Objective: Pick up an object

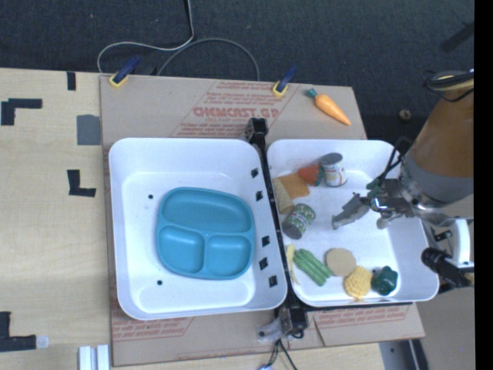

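The right bin [400, 156] holds several toy foods. A small can [332, 169] stands upright at the back beside a red piece [310, 174] and a tan block [291, 186]. A green-labelled can [299, 219] lies on its side near the divider. Along the front lie green beans [310, 266], a tan cookie [340, 261], a corn cob [357, 282] and a dark green piece [384, 280]. My gripper [365, 217] hangs over the bin's middle right, open, with nothing between its fingers [347, 215]. It is right of the lying can and above the cookie.
The left bin [127, 168] holds a blue divided tray [205, 232]. An orange carrot [331, 108] lies on the cardboard behind the right bin. The arm's grey and orange body [447, 149] covers the right bin's right edge. A cable runs across the dark floor at the back.
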Robot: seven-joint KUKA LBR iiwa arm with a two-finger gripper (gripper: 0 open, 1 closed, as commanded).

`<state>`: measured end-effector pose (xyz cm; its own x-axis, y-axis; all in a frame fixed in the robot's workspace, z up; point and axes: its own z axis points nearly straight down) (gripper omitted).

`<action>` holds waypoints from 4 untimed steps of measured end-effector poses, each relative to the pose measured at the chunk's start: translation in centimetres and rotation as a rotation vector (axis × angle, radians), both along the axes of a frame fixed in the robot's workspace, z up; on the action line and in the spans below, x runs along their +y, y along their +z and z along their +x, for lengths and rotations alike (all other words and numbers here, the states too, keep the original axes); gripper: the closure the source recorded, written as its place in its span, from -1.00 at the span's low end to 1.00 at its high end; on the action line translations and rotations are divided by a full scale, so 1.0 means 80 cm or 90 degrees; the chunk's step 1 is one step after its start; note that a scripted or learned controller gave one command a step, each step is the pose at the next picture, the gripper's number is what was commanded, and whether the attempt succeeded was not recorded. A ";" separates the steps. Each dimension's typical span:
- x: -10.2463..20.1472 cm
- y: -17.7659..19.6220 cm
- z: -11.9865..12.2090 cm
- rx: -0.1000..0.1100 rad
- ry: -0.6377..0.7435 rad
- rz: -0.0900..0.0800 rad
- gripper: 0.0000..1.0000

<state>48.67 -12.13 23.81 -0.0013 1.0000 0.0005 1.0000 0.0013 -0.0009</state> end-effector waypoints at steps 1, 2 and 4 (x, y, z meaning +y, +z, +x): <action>-0.046 -0.199 0.073 -0.006 -0.001 -0.004 -1.00; -0.086 -0.191 0.193 0.005 0.005 -0.001 -1.00; -0.117 -0.189 0.229 -0.002 0.001 -0.001 -1.00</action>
<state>66.98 -21.50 8.67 -0.0028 1.0000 -0.0015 1.0000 0.0028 0.0029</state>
